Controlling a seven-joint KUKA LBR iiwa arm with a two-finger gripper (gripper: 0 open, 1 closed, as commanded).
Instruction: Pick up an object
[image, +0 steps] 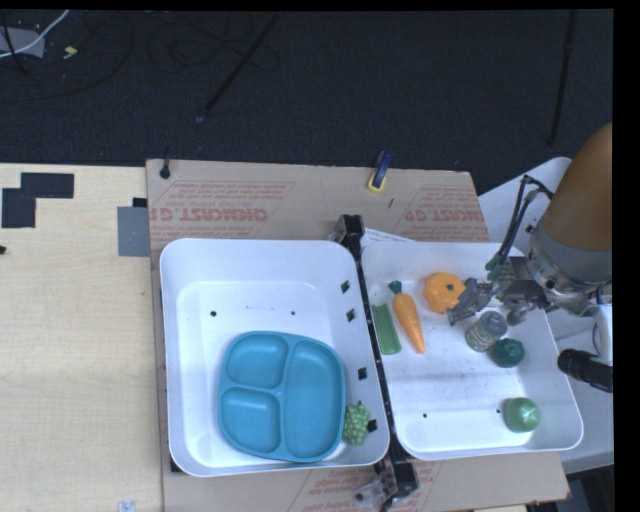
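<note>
The gripper (480, 305), grip unreadable, hovers at 3 o'clock in the right bin (470, 440) near its rim; open floor at 6 o'clock. The left bin (200, 270) holds 1 blue tray (280, 395).

cardboard sheet (300, 200) under both bins, blue/yellow clamp (379, 171) on its far edge, dark carpet (300, 80) behind

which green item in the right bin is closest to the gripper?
The dark green ball, just below the gripper. The lighter green ball sits near the front edge; the green stick lies by the divider.
</note>
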